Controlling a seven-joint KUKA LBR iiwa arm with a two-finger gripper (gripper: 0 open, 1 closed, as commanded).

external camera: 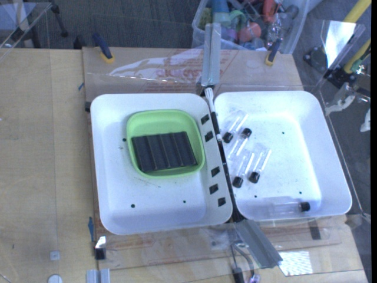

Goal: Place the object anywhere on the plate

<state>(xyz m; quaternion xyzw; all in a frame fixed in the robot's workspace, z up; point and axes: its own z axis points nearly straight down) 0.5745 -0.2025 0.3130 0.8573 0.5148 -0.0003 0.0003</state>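
Observation:
A green square plate (162,118) rests in the left white bin (153,214), toward its back. A black ridged rack (164,151) lies flat on the plate and covers most of its floor. In the right white bin (300,117), several clear tubes with black caps lie loose. A cluster of them sits near the centre divider (244,155), and one tube (285,206) lies along the front wall.
A row of black clips (213,158) runs down the ridge where the two bins meet. Behind the bins stands a clear box of colourful odds and ends (253,10). Dark fixtures (341,69) stand at the right edge, and wooden bench surrounds the bins.

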